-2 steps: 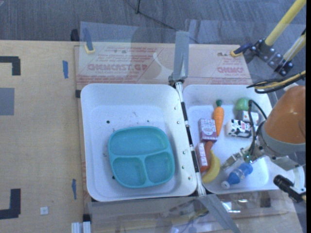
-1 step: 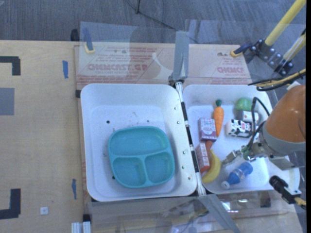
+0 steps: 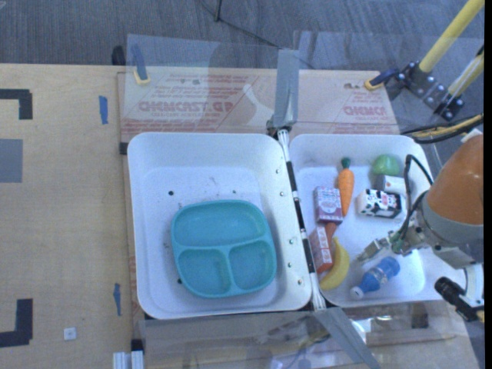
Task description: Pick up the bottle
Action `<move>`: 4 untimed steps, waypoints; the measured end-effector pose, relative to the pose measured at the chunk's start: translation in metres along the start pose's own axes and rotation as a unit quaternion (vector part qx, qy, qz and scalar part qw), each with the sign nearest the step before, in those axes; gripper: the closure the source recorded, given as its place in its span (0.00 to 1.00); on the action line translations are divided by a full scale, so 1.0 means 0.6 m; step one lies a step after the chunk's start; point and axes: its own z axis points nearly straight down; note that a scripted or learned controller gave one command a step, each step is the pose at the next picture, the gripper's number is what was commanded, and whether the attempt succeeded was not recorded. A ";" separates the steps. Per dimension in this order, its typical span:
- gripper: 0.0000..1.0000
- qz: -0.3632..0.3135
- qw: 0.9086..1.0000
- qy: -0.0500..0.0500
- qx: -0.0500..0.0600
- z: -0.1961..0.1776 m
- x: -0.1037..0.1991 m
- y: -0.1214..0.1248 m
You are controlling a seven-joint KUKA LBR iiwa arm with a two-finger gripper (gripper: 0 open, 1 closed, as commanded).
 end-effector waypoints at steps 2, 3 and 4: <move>0.00 0.002 1.000 -0.004 -0.003 -0.018 -0.005 0.001; 0.00 -0.198 0.980 -0.001 0.001 -0.001 0.019 0.004; 1.00 -0.195 0.981 -0.005 -0.004 -0.020 0.014 0.008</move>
